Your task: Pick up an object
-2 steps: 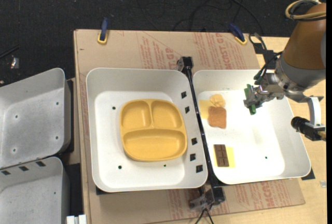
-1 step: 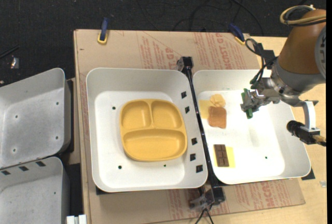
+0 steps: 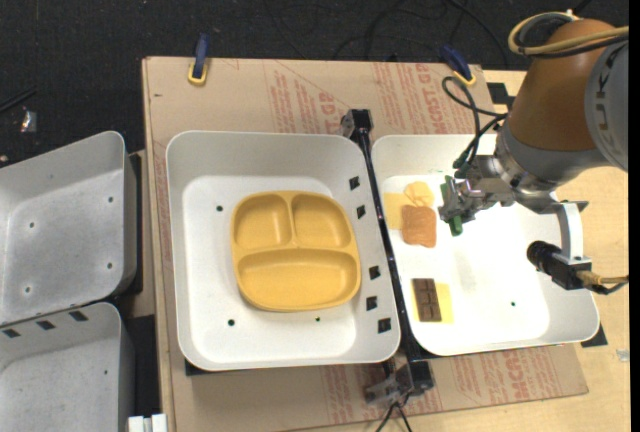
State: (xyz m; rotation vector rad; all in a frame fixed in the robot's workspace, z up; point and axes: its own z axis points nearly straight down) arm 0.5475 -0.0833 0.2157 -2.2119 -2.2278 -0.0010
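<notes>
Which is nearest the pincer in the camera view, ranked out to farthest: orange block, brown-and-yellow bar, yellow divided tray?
From the pincer:
1. Orange block, just beside it in the right bin.
2. Brown-and-yellow bar, same bin, toward the front edge.
3. Yellow divided tray, over in the left bin.

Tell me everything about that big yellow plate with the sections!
The yellow plastic-looking divided plate has rounded corners and three compartments: two small ones at the far side, one long one nearer the camera. It lies flat, right way up, slightly turned, in the middle of the left white bin. All three compartments look bare.
</notes>
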